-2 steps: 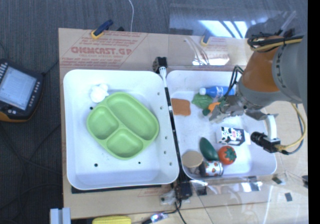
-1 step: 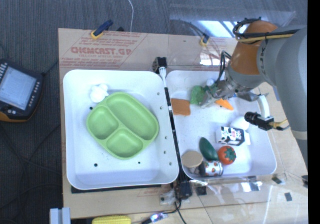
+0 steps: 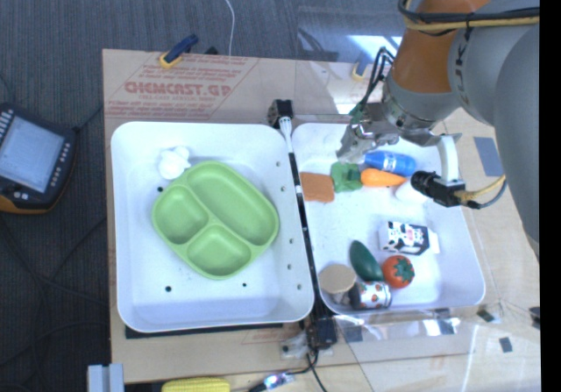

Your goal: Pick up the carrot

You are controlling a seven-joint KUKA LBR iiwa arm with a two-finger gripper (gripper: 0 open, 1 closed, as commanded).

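Observation:
The carrot is orange with a green leafy top and lies on its side near the back of the right bin. A blue bottle rests right behind it, touching or nearly touching. My gripper hangs over the back left part of the right bin, just above and behind the carrot's green end. The grey wrist and orange band rise behind it. Nothing is visibly lifted off the bin floor.
A brown slice lies left of the carrot. A black-and-white carton, a tomato, a dark green vegetable, a can and a tan cup crowd the bin's front. The left bin holds a green divided plate and a white object.

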